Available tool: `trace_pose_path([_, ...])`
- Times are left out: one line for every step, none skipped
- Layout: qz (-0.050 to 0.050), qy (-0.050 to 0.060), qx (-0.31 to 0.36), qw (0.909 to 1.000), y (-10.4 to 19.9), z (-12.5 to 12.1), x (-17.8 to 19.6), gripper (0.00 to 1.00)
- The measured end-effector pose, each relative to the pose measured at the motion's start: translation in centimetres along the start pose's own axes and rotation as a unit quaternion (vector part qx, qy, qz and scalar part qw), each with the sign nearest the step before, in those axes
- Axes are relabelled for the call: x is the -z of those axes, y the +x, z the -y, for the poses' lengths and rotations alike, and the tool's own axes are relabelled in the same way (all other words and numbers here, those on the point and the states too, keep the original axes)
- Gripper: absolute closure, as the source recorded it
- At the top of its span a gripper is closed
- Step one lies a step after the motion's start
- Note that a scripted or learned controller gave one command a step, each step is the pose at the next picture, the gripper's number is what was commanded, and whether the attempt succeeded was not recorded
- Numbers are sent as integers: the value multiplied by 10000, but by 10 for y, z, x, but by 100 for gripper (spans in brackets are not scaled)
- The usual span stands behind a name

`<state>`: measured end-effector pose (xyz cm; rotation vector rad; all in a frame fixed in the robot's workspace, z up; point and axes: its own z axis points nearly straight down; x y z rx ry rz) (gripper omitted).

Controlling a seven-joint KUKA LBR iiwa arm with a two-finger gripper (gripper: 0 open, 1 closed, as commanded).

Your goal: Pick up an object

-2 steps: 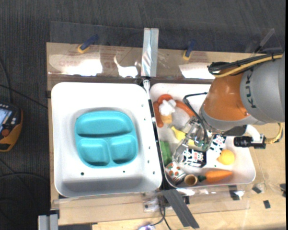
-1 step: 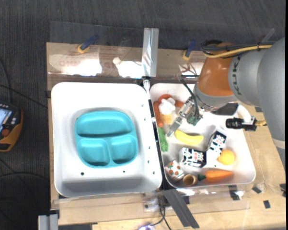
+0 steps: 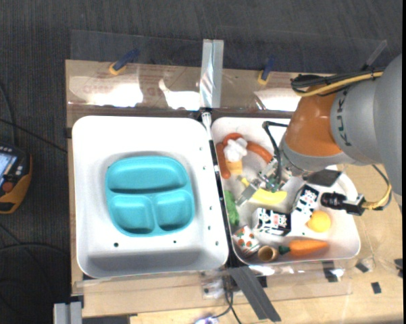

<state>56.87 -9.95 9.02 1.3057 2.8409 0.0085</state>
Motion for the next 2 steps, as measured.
trace_pose_path([-1, 0, 4, 10000, 0, -1, 10, 100])
trace_pose_path([-24, 28, -926, 9957, -29, -21, 0, 100])
